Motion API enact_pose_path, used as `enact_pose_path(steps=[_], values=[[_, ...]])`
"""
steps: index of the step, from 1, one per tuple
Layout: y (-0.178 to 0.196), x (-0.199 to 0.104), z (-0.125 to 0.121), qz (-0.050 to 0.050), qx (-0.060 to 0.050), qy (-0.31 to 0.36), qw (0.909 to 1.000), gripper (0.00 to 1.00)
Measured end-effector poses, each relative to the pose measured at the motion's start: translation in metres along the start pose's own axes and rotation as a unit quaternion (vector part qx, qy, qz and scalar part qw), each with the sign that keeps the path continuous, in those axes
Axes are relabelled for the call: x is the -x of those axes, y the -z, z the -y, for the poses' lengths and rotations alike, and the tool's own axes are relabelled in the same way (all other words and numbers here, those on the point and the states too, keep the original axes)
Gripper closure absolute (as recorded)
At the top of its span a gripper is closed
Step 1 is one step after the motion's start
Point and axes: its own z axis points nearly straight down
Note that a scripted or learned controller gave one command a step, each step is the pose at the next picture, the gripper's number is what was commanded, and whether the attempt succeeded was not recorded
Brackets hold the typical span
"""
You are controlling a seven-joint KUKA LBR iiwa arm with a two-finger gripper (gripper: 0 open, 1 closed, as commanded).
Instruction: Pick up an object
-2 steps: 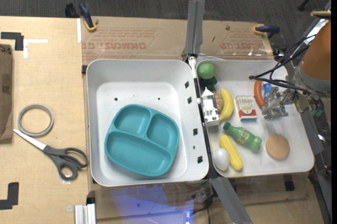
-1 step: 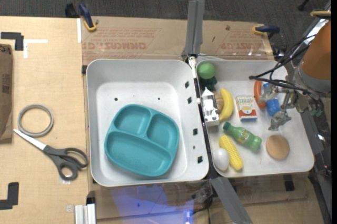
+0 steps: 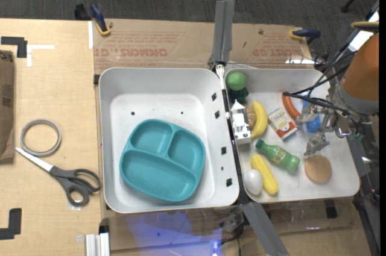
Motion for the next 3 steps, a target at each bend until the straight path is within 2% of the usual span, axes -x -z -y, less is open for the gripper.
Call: enact_pose_path(steps=[1,2,3], values=[[-0.001,-0.03,-0.086,-0.001,0.0,-0.047,0.9989,0.0],[-0.004,0.054,-0.105,-0.008,-0.006,-0.16,0.987,0.0],[0.0,0.025,-0.021,0.0,-0.001,-0.198,0.9801,0.0]])
